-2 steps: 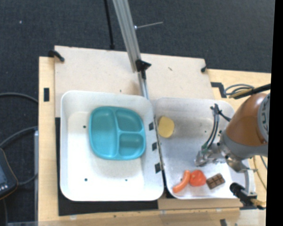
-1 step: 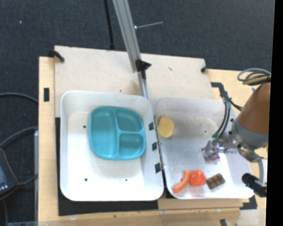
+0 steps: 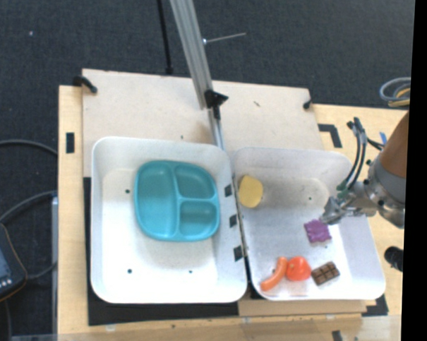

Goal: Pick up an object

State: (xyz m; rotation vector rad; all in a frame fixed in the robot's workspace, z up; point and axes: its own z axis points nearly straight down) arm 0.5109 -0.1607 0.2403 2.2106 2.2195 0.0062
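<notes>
On the pale wooden counter (image 3: 70, 216), two shallow white bins with rounded corners sit side by side. The left bin (image 3: 110, 268) carries a smooth teal plate (image 3: 177, 200) divided into three compartments. The right bin (image 3: 359, 243) holds a flat yellow round piece (image 3: 250, 191) near its left wall, a small purple block (image 3: 317, 231), an orange carrot-shaped toy (image 3: 285, 270) and a brown ridged chocolate-like bar (image 3: 325, 273). The arm reaches in from the right, its hand (image 3: 334, 212) tilted down just above the purple block; whether it grips cannot be told.
</notes>
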